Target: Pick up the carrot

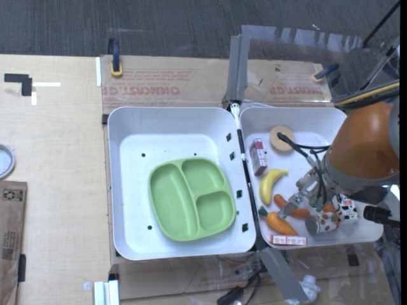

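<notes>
Hovering low in the right bin (pixel 305 122), gripper (pixel 294 206) sits just above the carrot (pixel 280 223), lower right of frame; finger state unreadable.

A pale green divided plate (pixel 192 197) is sitting in a white bin (pixel 121 170); the carrot (pixel 280 223) is showing orange (banana (pixel 269 184) at its twelve o'clock, yellow).

Wooden bench (pixel 51 170) — two white bins (pixel 127 189) side by side, tape roll (pixel 5 162) at left edge.
</notes>
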`<state>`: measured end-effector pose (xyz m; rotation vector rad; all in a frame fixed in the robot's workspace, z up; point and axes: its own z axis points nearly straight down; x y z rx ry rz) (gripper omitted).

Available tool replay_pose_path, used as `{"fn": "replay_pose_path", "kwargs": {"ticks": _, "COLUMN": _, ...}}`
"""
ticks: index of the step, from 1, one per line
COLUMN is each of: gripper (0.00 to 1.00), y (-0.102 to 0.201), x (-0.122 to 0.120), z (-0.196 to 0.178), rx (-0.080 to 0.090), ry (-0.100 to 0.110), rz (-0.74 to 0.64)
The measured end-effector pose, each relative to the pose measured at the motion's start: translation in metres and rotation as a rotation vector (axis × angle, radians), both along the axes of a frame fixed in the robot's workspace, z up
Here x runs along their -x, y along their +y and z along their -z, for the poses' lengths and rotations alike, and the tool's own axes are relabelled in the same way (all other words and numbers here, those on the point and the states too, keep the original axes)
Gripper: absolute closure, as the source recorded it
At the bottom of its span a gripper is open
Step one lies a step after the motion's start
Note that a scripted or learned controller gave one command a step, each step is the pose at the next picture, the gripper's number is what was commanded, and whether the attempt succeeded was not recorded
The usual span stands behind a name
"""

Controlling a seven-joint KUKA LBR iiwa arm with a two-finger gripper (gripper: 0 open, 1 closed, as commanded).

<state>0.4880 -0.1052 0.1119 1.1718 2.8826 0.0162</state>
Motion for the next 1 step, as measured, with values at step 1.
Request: {"fn": "replay_pose_path", "kwargs": {"ticks": 1, "gripper": 0.00, "y": 0.0000, "x": 0.0000, "z": 0.0000, "rx": 0.000, "ry": 0.000, "rz": 0.000}}
